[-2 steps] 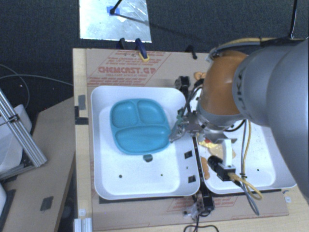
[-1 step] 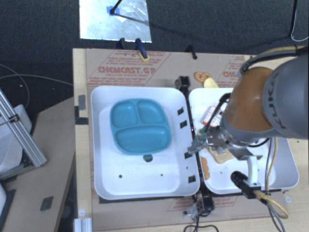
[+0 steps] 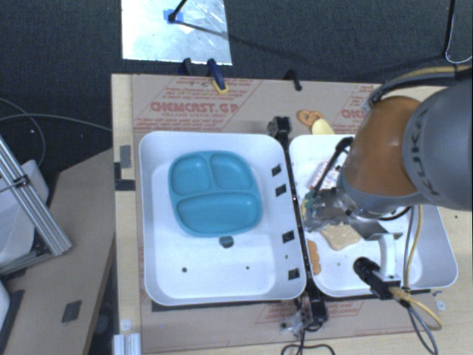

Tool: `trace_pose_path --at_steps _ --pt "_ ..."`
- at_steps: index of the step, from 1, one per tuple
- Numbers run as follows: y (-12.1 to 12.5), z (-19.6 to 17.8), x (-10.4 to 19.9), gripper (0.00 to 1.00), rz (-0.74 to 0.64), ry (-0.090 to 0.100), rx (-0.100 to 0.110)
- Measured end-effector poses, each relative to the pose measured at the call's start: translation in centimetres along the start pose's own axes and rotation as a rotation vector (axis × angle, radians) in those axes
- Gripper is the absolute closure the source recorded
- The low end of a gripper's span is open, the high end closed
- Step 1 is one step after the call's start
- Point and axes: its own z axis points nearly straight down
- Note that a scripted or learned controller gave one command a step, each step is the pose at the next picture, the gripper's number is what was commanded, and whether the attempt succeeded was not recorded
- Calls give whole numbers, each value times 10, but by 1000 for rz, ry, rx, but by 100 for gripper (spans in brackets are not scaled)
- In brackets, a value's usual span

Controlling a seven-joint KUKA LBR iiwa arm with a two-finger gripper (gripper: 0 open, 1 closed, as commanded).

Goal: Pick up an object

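The gripper [image 3: 319, 211] sits low in the right bin [image 3: 443, 261], hard against the divider [image 3: 293, 198] between bins. Just beside its fingers lie a tan flat piece [image 3: 341, 237] and an orange strip [image 3: 314, 257]. Beyond the divider, the left bin [image 3: 159, 205] offers bare floor below the blue divided plate [image 3: 215, 192].

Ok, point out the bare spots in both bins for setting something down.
Left bin: bare floor below the blue divided plate and small dark piece, toward the near wall. Right bin: crowded; the arm, tan flat piece and orange piece cover most of it.
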Motion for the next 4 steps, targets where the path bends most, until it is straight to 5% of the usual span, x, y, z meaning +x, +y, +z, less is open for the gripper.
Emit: trace_pose_path --at_steps 1,2,3,4 --pt "2 -129 62 100 -7 5 -11" --pt "28 19 82 100 1 -2 16" --pt "76 -145 11 100 7 -3 -17" --pt "150 -17 35 100 -2 -1 12"
